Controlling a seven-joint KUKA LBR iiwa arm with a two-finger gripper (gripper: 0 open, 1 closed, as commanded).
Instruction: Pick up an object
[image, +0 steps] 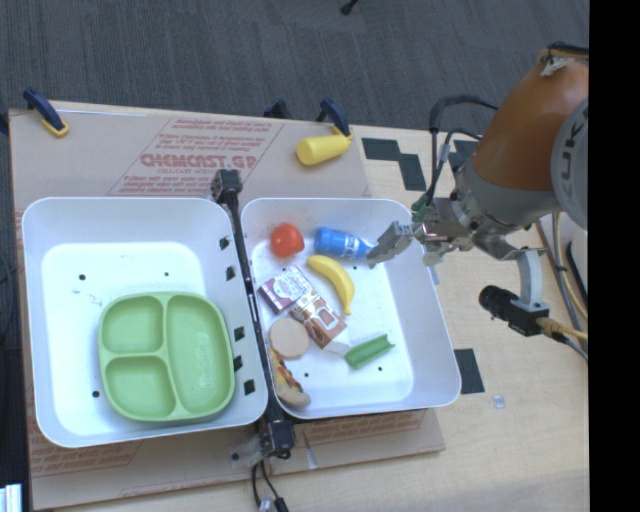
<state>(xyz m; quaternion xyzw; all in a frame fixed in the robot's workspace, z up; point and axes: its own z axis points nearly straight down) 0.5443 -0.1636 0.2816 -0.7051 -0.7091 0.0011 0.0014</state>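
- While lying flat in the left shallow white bin (120, 262), a pale green three-compartment plastic plate (165, 355) is sitting nearest the camera.
- A green toy pepper strip (369, 350) and a tan round disc (291, 340) are lying at the near end of the right shallow white bin (405, 305).
- A brown snack packet (305, 302) and a yellow toy banana (335, 281) are resting mid-bin.
- A red toy tomato (287, 240) and a blue crumpled can (343, 243) are lying farther back.
- The grey two-finger gripper (388, 245) is hanging just beside the can; whether it is spread or closed, I cannot tell.
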